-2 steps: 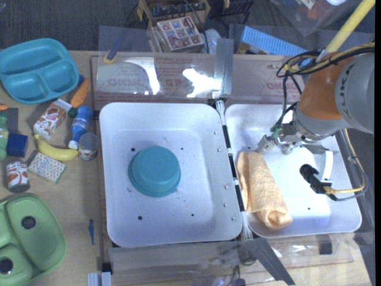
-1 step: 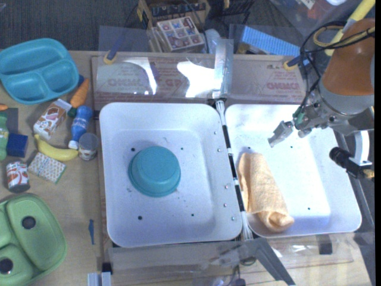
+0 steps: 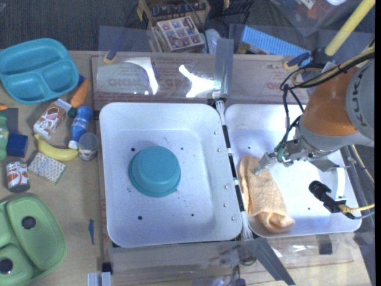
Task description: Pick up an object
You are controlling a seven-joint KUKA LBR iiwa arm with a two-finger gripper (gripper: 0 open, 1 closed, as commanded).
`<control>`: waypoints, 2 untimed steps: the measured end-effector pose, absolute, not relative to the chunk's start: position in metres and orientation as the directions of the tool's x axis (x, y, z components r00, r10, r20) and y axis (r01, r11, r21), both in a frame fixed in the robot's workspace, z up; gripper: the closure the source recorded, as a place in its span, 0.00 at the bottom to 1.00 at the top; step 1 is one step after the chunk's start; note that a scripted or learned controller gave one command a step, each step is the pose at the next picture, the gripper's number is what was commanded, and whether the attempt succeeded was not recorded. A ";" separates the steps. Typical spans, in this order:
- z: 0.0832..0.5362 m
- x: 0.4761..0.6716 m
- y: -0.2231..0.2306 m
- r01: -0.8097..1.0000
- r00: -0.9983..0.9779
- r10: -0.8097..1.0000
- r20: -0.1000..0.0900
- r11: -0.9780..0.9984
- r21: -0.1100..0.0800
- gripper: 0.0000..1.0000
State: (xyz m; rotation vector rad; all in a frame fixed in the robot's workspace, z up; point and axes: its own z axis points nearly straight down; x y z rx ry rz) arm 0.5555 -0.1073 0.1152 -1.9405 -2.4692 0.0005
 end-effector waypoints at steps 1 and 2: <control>0.091 0.555 -0.102 0.966 -0.260 0.966 -0.002 0.260 0.011 0.00; 0.091 0.576 -0.101 0.974 -0.228 0.974 -0.005 0.228 0.014 0.00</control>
